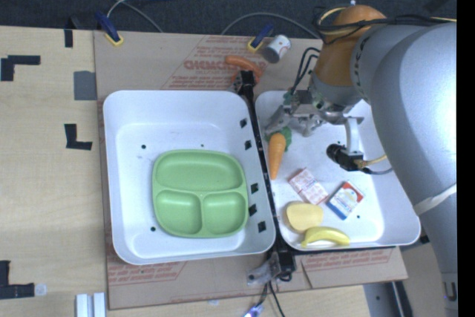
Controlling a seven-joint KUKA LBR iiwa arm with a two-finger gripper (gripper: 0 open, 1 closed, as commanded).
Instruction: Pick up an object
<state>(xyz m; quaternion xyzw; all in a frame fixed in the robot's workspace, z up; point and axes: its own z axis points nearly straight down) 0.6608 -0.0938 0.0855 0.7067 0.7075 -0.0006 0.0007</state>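
Observation:
An orange carrot with a green top lies in the right bin against its left wall. My gripper hangs just above the carrot's green end, at the bin's far left part. Nearer the front lie a pink-and-white packet, a red, white and blue packet, a pale yellow lump and a yellow banana. None of these sits between the gripper's parts that I can make out.
The left bin holds a green divided plate. The grey arm with its orange band covers the right bin's far right side. Clamps and cables lie on the cardboard behind the bins.

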